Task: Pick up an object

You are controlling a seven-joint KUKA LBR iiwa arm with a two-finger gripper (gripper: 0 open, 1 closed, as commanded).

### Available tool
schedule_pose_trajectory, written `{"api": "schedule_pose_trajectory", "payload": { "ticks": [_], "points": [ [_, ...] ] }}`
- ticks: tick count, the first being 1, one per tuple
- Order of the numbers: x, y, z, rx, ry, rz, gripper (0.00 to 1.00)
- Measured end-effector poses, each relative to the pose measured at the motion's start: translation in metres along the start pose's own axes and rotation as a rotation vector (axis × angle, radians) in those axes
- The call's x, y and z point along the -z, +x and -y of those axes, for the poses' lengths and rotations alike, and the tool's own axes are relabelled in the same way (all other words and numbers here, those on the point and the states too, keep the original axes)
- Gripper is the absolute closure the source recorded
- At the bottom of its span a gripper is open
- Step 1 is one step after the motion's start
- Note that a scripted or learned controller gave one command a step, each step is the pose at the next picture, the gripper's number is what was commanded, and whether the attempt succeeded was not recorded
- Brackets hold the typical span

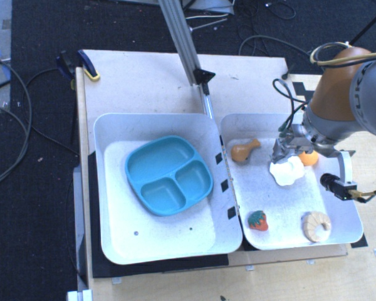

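Observation:
In the right bin [269,237] lie several small items. A white lumpy object [287,172] sits near the middle, with a small orange ball [309,158] touching its upper right side. My gripper [284,153] hangs directly over the white object's upper edge, close to or touching it; the arm comes in from the right above it. A tan drumstick-shaped toy [244,149] lies to the left of the gripper. A red strawberry [257,220] and a beige ring-shaped pastry [316,226] rest near the bin's front.
The left bin [113,231] holds a blue divided plate [169,174]. A slanted metal pole [183,36] rises behind the bins, meeting them at the divider. Cables run from the wrist beside the right bin's far edge.

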State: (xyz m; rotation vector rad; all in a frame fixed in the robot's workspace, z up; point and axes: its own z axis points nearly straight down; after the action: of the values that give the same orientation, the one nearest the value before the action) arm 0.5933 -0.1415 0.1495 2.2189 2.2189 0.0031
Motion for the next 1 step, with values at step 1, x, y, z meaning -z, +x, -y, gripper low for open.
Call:
{"api": "schedule_pose_trajectory", "payload": {
  "ticks": [1],
  "points": [
    [0.0635, 0.0007, -0.0061, 0.003, -0.004, 0.001, 1.00]
  ]
}}
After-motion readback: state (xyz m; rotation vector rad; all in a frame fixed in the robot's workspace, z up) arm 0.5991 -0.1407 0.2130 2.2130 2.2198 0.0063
